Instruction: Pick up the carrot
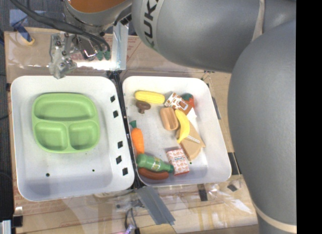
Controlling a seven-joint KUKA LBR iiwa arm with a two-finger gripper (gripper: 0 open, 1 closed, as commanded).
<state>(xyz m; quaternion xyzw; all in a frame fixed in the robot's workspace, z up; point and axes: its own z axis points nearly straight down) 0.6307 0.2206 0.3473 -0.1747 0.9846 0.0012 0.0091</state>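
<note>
Approach step: hand (64,59), state unclear, hangs above the left bin's (20,127) far edge; carrot (137,140) lies by the right bin's (214,127) left wall—next, cross over and descend.

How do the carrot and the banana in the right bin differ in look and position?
The carrot is orange with a green top and straight; the banana is yellow and curved. The carrot lies along the right bin's left wall, with bare floor on its right; the banana lies mid-bin, packed among other food. The carrot looks shorter than the banana. Both lie flat, roughly lengthwise up the bin.
</note>
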